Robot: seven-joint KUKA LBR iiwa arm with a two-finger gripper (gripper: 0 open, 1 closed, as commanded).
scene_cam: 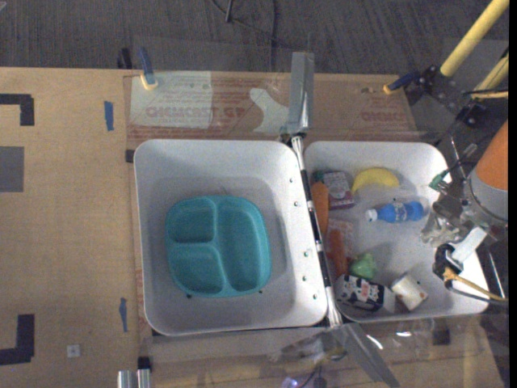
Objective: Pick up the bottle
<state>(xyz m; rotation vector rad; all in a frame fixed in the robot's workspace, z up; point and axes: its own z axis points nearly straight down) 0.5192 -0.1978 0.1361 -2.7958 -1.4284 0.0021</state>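
The bottle [397, 212] is blue with a white cap and lies on its side in the middle of the right bin [420, 153], cap pointing left. My gripper [447, 234] hangs over the bin's right edge, just right of and slightly nearer than the bottle's base. It is close to the bottle, and nothing appears to be held in it. The arm's orange band [497, 164] is above it at the right edge of the view.
Around the bottle lie a yellow fruit [376, 179], a pink packet [338, 188], an orange carrot [321, 204], a green piece [364, 265], a black and white carton [361, 293] and a white cup [409, 291]. The left bin [153, 176] holds a teal divided plate [216, 246].
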